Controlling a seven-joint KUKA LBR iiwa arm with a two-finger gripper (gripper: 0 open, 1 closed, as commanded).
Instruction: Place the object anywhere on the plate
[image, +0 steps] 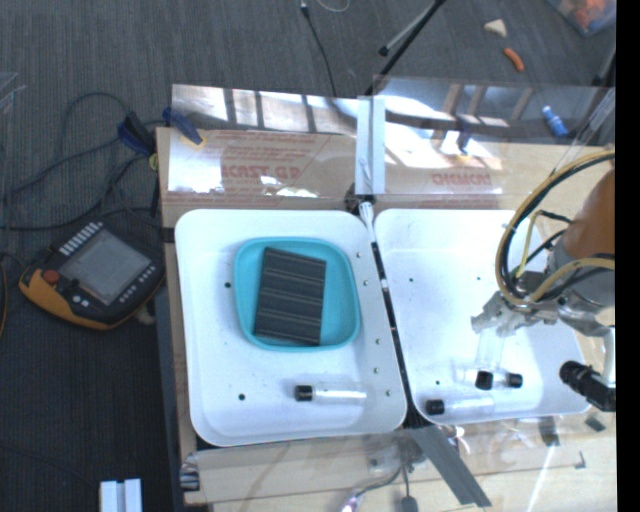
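The plate (296, 293) is teal, squarish, and lies flat in the left bin (205, 330), toward its far edge. A dark ribbed rectangular block (291, 295) lies flat at the plate's centre.

Overhead slant (fixed) — both bins (200, 330)

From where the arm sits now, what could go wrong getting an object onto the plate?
1. The dark ribbed block already covers most of the teal plate, so a placed object may land on it or slide off.
2. The gripper is over the right bin, near its front wall, where the small clear tubes look hard to grasp.
3. Crossing the divider could jog a weak hold.
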